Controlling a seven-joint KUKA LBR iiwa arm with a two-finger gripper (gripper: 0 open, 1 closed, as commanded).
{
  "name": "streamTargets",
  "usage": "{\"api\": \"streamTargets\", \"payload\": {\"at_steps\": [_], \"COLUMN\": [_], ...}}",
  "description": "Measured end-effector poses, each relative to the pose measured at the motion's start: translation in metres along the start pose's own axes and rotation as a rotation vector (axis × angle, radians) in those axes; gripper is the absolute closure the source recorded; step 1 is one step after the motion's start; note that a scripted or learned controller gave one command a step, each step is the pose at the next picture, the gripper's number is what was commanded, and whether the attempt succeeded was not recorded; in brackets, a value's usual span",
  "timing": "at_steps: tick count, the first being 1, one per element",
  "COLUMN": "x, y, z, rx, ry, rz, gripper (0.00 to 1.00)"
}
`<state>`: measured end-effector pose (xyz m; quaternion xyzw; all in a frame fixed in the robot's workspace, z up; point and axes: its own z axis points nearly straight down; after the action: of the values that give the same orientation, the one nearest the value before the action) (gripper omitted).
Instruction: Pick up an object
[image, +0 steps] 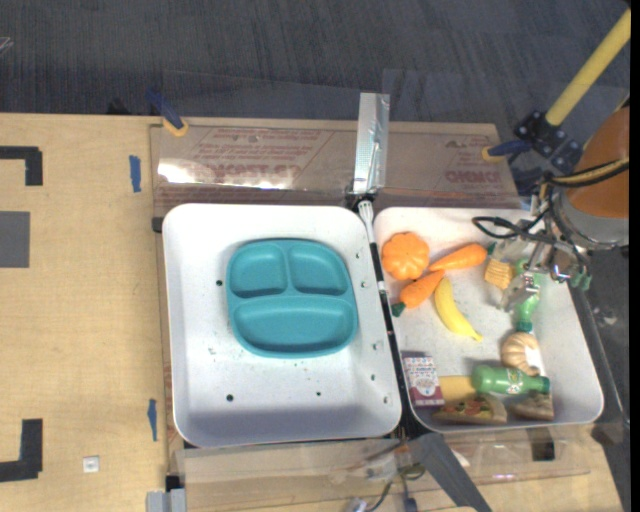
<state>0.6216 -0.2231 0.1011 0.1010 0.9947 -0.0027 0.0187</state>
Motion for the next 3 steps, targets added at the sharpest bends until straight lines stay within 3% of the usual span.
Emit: {"api": "streamTargets", "payload": {"at_steps": [1,2,3], "x": [0.02,0.034,0.056], "y": [-0.004,-0.006,0.088], "z": [0.001,0.012,0.01], "rx": [0.001,-0.001,-0.006], "ry": [0.003,0.03,0.027], "rz": [0.065,0.041,0.034], "gripper": [0.0,0.0,0.0]}}
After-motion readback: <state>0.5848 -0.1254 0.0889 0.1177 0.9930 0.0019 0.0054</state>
